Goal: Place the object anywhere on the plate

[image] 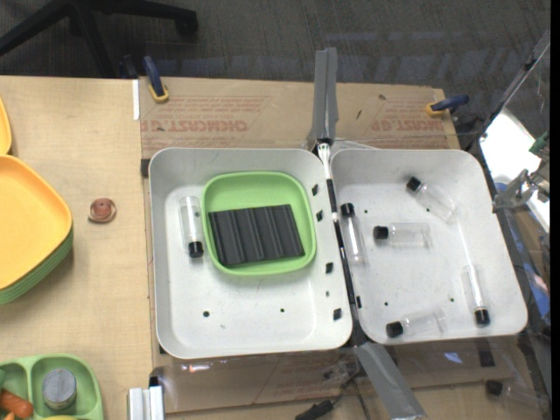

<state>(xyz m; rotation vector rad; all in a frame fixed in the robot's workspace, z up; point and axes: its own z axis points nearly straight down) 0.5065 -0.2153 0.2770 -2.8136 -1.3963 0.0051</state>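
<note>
A green square plate (259, 182) rests in the upper part of the left bin (245, 313). A dark ridged rectangular block (260, 234) lies flat across the plate's middle. Just left of the plate, a clear vial (190, 227) with a black cap lies on the bin floor, apart from the plate. The right bin (420, 274) holds several more clear black-capped vials: one by the centre wall (351, 233), one near the middle (401, 234), one at the top (429, 195), and two along the lower right (473, 294) (415, 325).
Stacked yellow plates (26, 226) lie at the far left of the bench, with a small red-brown disc (102, 209) beside them. A green divided tray (44, 390) sits at the bottom left. Clamps (156, 84) (443, 106) hold the cardboard behind the bins.
</note>
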